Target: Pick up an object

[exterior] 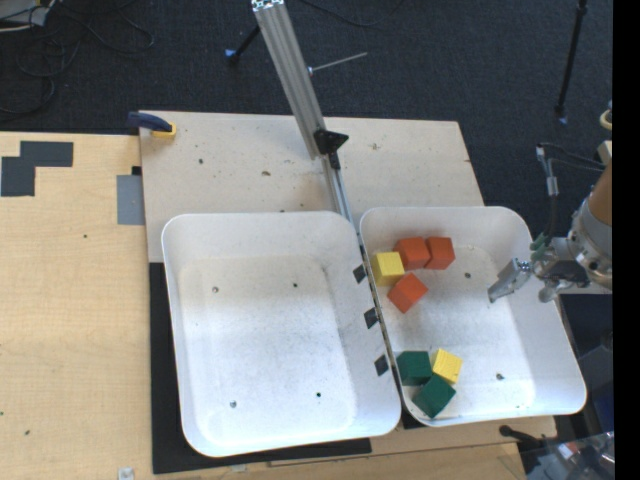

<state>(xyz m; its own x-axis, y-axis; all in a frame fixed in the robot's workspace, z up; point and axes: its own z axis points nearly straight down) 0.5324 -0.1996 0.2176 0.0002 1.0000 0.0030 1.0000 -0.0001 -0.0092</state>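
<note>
Green cubes (pixel 424 381) beside yellow cube (pixel 448 365), fingers (pixel 503 284) perhaps bare

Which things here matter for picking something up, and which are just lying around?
For the job:
gripper
right bin
three orange blocks
two yellow blocks
two green blocks

Lying about:
left bin
slanted metal rail
blue and yellow clamp

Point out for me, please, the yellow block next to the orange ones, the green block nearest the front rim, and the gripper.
Yellow block (pixel 389 264), camera view, on its top face.
Green block (pixel 434 397), camera view, on its top face.
Gripper (pixel 503 286), camera view, at its finger end over the right bin.
</note>
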